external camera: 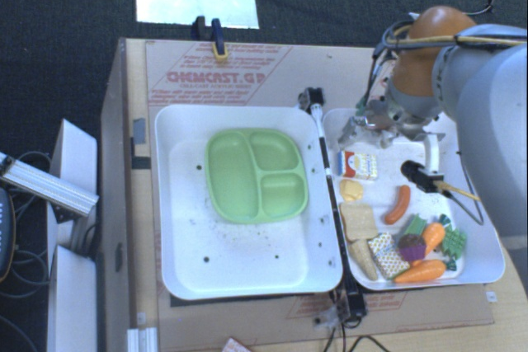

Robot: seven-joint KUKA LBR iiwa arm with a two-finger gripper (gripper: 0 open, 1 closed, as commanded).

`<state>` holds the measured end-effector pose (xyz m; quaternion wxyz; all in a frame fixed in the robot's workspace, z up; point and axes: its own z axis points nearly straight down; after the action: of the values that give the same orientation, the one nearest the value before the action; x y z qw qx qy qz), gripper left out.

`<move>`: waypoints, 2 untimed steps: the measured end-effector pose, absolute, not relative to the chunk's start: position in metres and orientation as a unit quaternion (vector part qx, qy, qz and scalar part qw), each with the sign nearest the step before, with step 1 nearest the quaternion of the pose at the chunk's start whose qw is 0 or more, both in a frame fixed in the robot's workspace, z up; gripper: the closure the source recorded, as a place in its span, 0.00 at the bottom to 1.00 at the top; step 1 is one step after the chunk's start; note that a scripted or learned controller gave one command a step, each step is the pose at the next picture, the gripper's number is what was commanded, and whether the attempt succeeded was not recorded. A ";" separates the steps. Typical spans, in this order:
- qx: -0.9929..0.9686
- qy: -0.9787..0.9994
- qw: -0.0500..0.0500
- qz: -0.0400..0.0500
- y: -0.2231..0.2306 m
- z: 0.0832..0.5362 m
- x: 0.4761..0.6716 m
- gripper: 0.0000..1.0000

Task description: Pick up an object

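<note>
A grey robot arm with an orange band [487,86] reaches in from the right over the right-hand white bin [483,260]. Its claw [370,128] hangs at the bin's far end. Whether the claw is released or clenched cannot be told from this angle, and nothing is seen in its grasp.

Just beside the claw, toward the camera, lies a small white-and-red toy carton [359,165], the nearest candidate for the pick. Beyond it lie a pale yellow lump [351,190], a red-orange toy sausage [398,204] and a tan slice of toy bread [359,220]. Crowded at the near end are a purple toy eggplant [411,246], orange toy carrots [421,272] and a green leafy piece [454,241]. On the brown counter [272,66], the left-hand white bin [190,260] holds a pale green divided plastic plate [254,175].

The carton looks light and rigid, probably hollow plastic with smooth faces that could slip. It lies flat and apart from its neighbours, so it is likely best taken across its narrower sides, with the claw centred so it does not twist out. The sausage is rounded and could roll.
</note>
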<state>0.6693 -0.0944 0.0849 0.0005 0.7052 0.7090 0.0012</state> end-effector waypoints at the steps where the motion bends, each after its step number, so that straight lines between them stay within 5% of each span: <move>1: 0.707 0.708 0.000 0.000 -0.084 0.084 0.587 0.00; 2: 0.707 0.708 0.001 0.001 -0.084 0.095 0.588 1.00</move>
<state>0.5882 -0.0843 0.0948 0.0009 0.7065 0.7077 0.0011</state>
